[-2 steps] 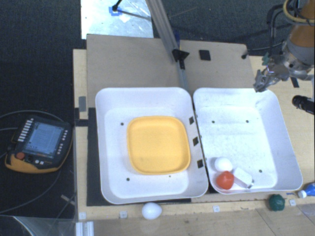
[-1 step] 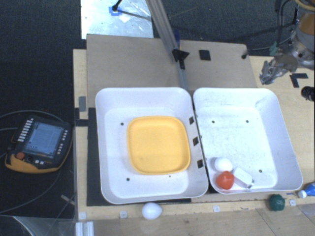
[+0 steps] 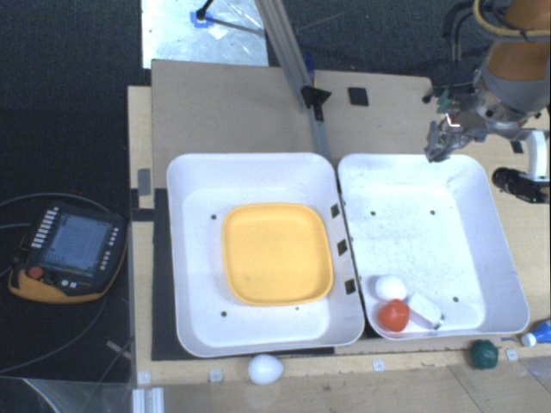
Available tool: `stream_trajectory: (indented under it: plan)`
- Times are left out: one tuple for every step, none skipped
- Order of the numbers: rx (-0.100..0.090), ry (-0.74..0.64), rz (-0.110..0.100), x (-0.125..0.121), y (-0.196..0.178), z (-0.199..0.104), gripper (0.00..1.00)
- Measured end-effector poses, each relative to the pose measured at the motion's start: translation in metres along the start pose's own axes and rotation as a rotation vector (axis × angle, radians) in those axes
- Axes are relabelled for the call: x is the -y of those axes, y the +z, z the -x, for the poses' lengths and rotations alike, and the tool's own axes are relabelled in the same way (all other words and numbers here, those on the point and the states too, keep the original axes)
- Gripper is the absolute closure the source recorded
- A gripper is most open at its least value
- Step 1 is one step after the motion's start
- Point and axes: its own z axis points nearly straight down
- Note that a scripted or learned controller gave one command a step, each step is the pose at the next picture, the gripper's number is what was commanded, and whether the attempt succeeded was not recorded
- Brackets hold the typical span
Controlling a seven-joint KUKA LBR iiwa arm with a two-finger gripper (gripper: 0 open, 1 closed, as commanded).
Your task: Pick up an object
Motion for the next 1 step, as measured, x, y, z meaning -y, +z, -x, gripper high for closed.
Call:
stream_trajectory:
  plan:
    - [0.0,0.0,-0.001,0.019,0.0175,-0.0483,1.0]
